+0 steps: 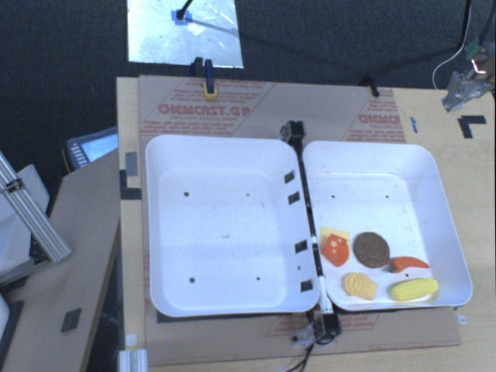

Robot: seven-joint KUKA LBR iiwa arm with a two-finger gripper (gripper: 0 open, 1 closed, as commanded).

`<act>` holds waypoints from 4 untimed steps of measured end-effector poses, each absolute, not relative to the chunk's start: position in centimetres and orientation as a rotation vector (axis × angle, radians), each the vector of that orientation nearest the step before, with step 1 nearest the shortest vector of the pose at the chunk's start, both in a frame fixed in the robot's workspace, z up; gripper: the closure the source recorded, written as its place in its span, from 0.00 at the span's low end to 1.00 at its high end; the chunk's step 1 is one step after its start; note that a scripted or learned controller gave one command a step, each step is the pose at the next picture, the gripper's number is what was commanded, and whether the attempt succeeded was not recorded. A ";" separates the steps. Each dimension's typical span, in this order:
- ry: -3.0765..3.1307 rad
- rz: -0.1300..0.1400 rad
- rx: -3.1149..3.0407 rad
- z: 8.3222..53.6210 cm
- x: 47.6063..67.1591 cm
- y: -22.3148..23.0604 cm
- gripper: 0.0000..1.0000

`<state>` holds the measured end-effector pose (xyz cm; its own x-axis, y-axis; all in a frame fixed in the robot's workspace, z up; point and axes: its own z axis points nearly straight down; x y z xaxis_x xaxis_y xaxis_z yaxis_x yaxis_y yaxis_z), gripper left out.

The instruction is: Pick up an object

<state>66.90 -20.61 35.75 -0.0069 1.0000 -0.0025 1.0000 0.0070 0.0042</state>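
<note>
Nearest the lens, just off the right bin's near left corner: a black clip with wires. Inside the right bin, crowded into its near half: a yellow corn cob lying along the near wall toward the bin's right corner; a ridged yellow piece at the near wall toward the bin's left side, apart from the cob; a red chili just above the cob, close to it; a brown disc deeper in, its edge close to the chili's stem end; a yellow-and-red wedge beside the disc, close to the bin's left wall. Touching the right bin along its left rim: the left bin, joined to it by a row of black clips. Under the right bin and reaching beyond its far rim: a cardboard sheet with red lettering. Well beyond the right bin's far right corner, off the cardboard: the gripper, pale and blurred, far from every object in the bin, nothing seen in it; whether spread or closed cannot be made out.
</note>
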 end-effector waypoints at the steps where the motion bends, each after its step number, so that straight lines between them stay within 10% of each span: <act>1: 2.226 0.001 2.211 36.1 66.9 -20.6 1.00; 4: 2.226 0.002 2.210 38.0 66.9 -20.6 1.00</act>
<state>66.90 -20.59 38.00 -0.0073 1.0000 -0.0024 1.0000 0.0073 0.0038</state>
